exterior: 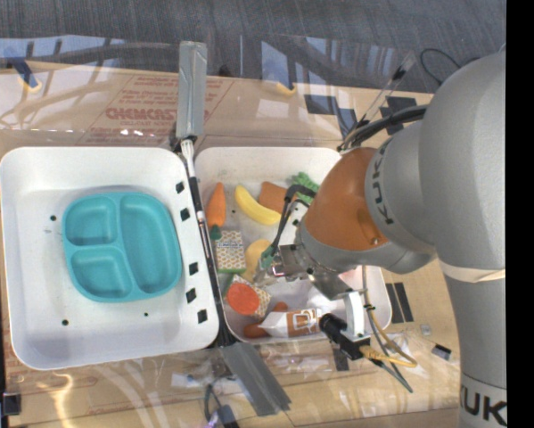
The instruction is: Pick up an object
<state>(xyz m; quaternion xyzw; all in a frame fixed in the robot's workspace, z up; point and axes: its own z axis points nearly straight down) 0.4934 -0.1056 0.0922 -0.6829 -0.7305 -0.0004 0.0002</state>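
The right bin (249,157) holds a pile of toy food: an orange carrot (216,206), a yellow banana (255,208), an orange-brown piece (273,194), a green leafy piece (304,184), a pale yellow piece (257,253), a patterned packet (230,250), a red-orange tomato (242,299) and a brown and white packet (298,321). My gripper (282,262) hangs low over the middle of this bin, just right of the pale yellow piece and above the tomato. The orange wrist band and grey arm hide the bin's right half.
The left bin (35,328) carries a teal divided plate (119,243). A raised divider with black clips (195,239) runs between the two bins. Cardboard and tape lie on the bench behind the bins.
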